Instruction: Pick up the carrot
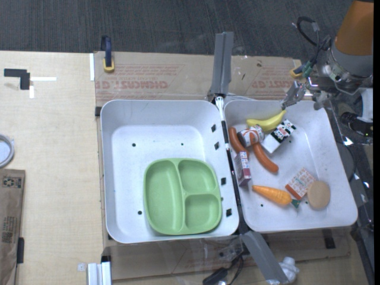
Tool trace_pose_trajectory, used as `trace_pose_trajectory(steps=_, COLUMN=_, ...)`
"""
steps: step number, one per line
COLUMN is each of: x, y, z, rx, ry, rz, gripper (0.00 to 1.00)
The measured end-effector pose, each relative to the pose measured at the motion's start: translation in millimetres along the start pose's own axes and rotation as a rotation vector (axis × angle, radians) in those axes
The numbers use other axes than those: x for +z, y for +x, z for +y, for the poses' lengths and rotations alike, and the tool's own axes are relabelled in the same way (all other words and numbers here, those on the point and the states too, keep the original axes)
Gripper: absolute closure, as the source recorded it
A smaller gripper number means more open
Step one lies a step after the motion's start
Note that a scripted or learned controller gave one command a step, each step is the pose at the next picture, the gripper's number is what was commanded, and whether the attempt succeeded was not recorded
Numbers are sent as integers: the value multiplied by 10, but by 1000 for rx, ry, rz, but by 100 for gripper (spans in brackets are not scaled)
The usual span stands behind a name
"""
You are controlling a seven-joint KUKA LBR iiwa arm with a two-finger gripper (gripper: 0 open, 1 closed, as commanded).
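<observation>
The carrot (273,195) is orange with a small green end. It lies flat in the front part of the right bin (338,218), pointing left. The gripper (298,92) hangs over that bin's far right corner, above and just right of the banana (267,122). It is well away from the carrot, with nothing seen in its grasp. The arm's orange band (357,16) is at the top right.
Around the carrot lie a reddish sausage (265,158), a pink carton (243,166), an orange-and-white packet (301,181) and a tan round piece (319,195). A second sausage (233,138), a small can (252,135) and a black-and-white box (284,131) sit farther back. The left bin (119,159) holds a green divided plate (183,196).
</observation>
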State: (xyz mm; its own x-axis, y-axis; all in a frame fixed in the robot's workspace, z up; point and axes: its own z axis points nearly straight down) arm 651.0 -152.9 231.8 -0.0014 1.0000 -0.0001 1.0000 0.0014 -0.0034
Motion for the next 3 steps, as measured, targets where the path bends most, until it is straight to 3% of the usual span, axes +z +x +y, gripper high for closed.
trace_pose_trajectory(steps=1, x=762, y=509, z=-603, rx=-98, ry=0, rz=0, gripper=0)
trace_pose_trajectory(steps=2, x=763, y=362, z=-8, rx=-281, ry=-5, rz=-2, gripper=0)
trace_pose_trajectory(steps=3, x=857, y=318, z=-947, rx=-282, ry=-2, rz=0, gripper=0)
